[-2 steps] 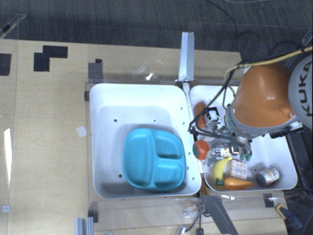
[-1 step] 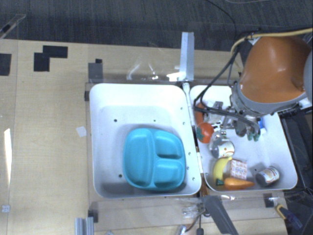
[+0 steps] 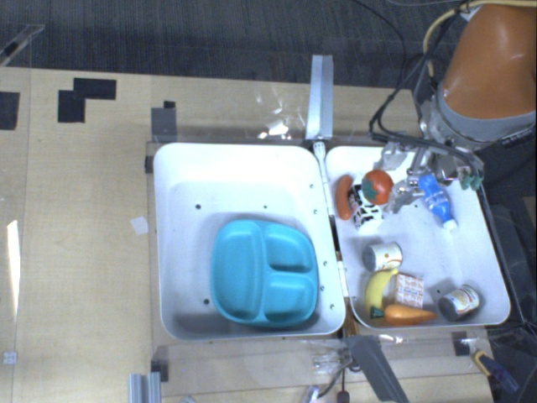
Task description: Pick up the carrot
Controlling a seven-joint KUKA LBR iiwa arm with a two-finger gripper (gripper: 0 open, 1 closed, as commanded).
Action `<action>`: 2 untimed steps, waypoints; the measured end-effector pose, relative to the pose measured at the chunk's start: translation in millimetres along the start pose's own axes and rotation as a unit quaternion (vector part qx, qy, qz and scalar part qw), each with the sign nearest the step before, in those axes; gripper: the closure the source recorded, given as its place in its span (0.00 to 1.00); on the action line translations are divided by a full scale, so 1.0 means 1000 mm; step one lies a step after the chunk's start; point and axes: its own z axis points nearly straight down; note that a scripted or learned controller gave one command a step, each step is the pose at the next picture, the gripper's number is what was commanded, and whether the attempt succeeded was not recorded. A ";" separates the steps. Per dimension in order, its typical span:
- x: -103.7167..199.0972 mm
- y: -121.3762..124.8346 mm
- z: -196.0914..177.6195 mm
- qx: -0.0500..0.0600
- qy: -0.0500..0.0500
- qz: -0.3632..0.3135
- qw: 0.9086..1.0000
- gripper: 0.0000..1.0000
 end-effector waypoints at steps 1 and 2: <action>-0.043 0.058 -0.025 -0.001 0.000 0.050 0.999 1.00; -0.060 -0.012 0.058 0.000 0.003 -0.007 1.000 1.00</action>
